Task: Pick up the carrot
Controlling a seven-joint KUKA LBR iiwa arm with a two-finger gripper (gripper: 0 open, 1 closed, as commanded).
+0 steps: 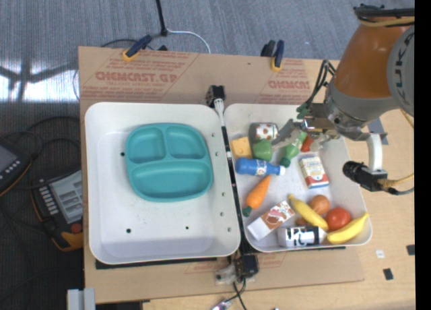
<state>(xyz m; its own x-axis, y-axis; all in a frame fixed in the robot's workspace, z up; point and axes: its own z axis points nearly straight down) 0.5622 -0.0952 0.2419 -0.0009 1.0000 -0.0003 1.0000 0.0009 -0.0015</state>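
At seven o'clock from the gripper, whose fingers are hanging open and empty over a green bottle, the carrot is lying touching a blue bottle, risking a crowded, fouled grasp.

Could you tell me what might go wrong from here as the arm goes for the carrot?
1. The carrot lies tight among other things: the blue bottle touches its tip, and the small carton sits by its lower end, so the fingers may nudge or catch a neighbour.
2. The gripper sits over the green bottle near the bin's top, away from the carrot, so a descent here would likely grab the wrong item.
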